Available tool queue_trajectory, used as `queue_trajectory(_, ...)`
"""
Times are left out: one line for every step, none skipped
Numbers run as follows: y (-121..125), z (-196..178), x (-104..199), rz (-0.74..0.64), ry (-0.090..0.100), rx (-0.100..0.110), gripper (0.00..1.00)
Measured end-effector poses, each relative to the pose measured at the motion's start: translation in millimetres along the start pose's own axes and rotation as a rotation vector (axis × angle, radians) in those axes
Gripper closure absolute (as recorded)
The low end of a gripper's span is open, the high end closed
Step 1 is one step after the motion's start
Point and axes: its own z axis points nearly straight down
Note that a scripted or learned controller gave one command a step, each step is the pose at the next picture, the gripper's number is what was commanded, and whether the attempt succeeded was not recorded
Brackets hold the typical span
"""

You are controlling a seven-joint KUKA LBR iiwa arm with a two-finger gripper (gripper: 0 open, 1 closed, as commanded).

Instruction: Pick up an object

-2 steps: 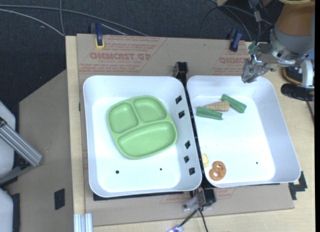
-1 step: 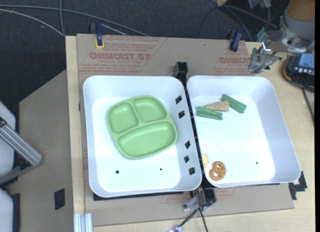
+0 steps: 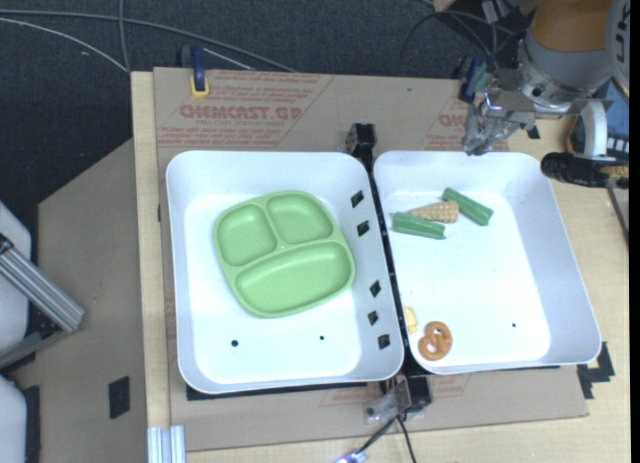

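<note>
In the right bin (image 3: 560, 281) lie two green sticks, one (image 3: 468, 207) near the back and one (image 3: 418, 226) just left of it, with a tan waffle cone piece (image 3: 436, 213) between them. A small brown pretzel (image 3: 435, 340) rests near the bin's front left corner, with a small yellow piece (image 3: 410, 321) beside it. My gripper (image 3: 484, 141) hangs over the back rim of the right bin, above and behind the green sticks, with nothing seen between its fingers.
The left bin (image 3: 200, 331) holds a green divided plate (image 3: 285, 251). A black divider with clips (image 3: 372, 241) runs between the bins. A black handle (image 3: 585, 167) sticks out past the right bin's back right corner.
</note>
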Motion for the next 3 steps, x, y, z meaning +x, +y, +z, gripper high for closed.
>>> queue_trajectory(-14,18,44,-0.001,0.000,0.002,1.00)
queue_trajectory(-32,16,93,-0.001,0.001,0.001,1.00)
queue_trajectory(-50,18,146,-0.002,0.001,0.002,1.00)
